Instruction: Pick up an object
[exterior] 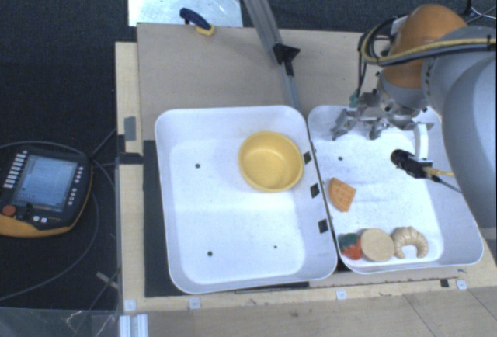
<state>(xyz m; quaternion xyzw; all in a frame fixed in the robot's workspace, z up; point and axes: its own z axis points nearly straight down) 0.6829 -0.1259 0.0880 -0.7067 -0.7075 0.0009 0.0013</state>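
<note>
My gripper (356, 131) hangs over the far left corner of the right bin (458, 207), its two fingers spread apart with nothing between them. Nearer the front of that bin lies an orange waffle-like piece (341, 194). Along the front wall sit a small red and green item (351, 244), a round tan biscuit (377, 244) and a croissant (410, 241). A yellow bowl (270, 161) stands upright in the far right part of the left bin (186, 196).
A black connector on a cable (408, 163) juts from the arm over the right bin. A metal pole (264, 9) slants across the board behind the bins. A teach pendant (43, 189) lies on the floor at left.
</note>
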